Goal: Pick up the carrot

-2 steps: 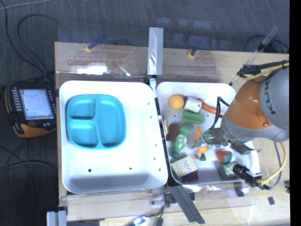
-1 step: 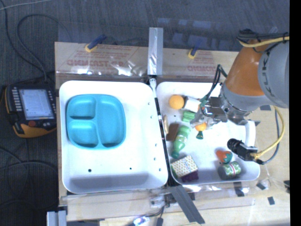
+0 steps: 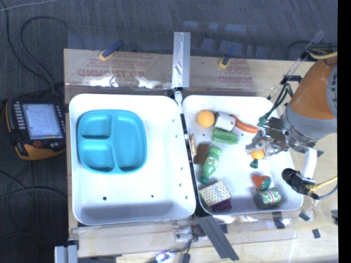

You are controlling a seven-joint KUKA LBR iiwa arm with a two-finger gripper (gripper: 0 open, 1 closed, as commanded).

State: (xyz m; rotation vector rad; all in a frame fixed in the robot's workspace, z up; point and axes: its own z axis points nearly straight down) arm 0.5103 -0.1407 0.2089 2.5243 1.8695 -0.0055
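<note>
On the floor at the far left lies a pendant (image 3: 37,126) with a lit screen. On the bench, the left bin (image 3: 96,201) holds a blue tray (image 3: 112,140) with three sections. The right bin (image 3: 241,210) is crowded. At its far side I see an orange ball (image 3: 205,118), then a white piece (image 3: 224,123), and just right of it the carrot (image 3: 245,126), a thin orange stick that lies slanted, its left end touching the white piece. Below these lies a green pod (image 3: 225,137), and nearer to me a green bottle (image 3: 210,163), a checkered box (image 3: 215,193) and a round toy (image 3: 267,197) in the near right corner. The gripper (image 3: 262,144) hangs over the right part of this bin, just near of the carrot's right end, with a small orange and green thing (image 3: 256,157) right under it. Whether its fingers stand apart or together I cannot tell; the metal parts hide them, and nothing is seen clearly between them. I judge that the step in hand is the approach: the carrot lies in the bin, not lifted. The next move asks the gripper to shift a little to the far left, line up across the carrot's thin body, and come down without pushing the white piece or the pod.
</note>
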